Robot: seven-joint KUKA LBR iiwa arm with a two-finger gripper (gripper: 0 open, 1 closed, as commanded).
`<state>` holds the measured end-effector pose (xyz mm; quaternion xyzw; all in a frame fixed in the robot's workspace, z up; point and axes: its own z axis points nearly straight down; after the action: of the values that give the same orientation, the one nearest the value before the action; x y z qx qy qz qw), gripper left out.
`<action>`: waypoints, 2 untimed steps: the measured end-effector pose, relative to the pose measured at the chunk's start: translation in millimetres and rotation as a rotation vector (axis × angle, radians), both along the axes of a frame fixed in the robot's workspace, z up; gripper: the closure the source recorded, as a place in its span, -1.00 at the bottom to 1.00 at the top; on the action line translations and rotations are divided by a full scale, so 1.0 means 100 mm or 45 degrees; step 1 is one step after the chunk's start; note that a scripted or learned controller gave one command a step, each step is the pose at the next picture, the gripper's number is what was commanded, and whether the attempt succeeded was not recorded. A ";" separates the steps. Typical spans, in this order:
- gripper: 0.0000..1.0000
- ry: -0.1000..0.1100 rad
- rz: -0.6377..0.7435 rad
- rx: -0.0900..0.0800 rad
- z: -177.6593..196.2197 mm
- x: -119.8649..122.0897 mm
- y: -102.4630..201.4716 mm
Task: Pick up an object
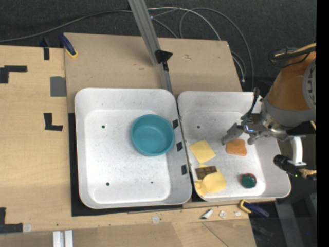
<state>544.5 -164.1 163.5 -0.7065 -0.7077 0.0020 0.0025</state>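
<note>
The gripper (240,134) is hovering with fingers spread wide, holding nothing, just above the orange wedge (236,147) lying in the right bin (216,104). One finger is sitting well left of the wedge, so a descent here risks closing off-centre and nudging it aside.

Taking the right shallow white plastic bin (216,104) as landmark:

- Inside, centre: flat yellow square sponge (202,151).
- Inside, right of centre: flat orange wedge-shaped piece (236,147).
- Inside, near wall: small brown block (205,172), touching lumpy yellow soft object (214,183).
- Inside, near-right corner: small dark green round object (248,180).
- Left, alongside: left shallow white plastic bin (97,189), containing round blue plastic bowl (151,134).
</note>
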 end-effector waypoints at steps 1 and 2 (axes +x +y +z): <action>-1.00 0.003 0.000 0.001 -0.59 -0.03 0.11; 1.00 -0.003 0.001 0.001 -0.46 -0.02 0.10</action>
<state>542.9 -153.7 117.9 -0.7063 -0.7079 0.0010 0.0020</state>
